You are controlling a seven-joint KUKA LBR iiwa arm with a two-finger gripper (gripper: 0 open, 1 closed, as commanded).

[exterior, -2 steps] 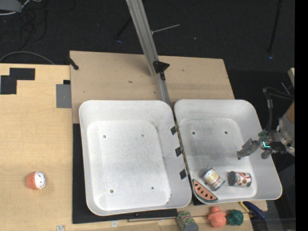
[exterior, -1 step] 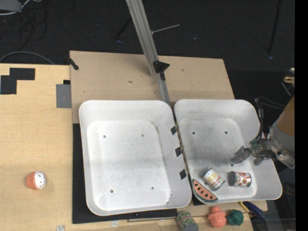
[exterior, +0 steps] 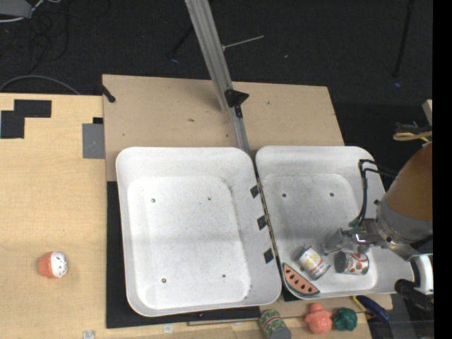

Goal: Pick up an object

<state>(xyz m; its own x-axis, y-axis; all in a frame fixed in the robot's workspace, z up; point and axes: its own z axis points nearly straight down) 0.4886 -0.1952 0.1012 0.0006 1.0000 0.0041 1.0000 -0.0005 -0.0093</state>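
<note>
The arm comes in from the right, and my gripper (exterior: 344, 241) hangs low over the front part of the right bin (exterior: 311, 162). Just below it lies a dark can with a red and white label (exterior: 353, 263). A small white can with a yellow and red label (exterior: 313, 262) lies tilted to the gripper's lower left, a short way apart. A watermelon-slice toy (exterior: 299, 280) rests against the bin's front left rim. Nothing is visibly lifted off the bin floor.
The left bin (exterior: 185, 159) adjoins the right one along a clipped divider. Beyond the front rim lie a green can (exterior: 270, 322), a pink toy (exterior: 318, 318) and a green toy (exterior: 345, 319). A red and white ball (exterior: 53, 265) sits on the wooden table at far left.
</note>
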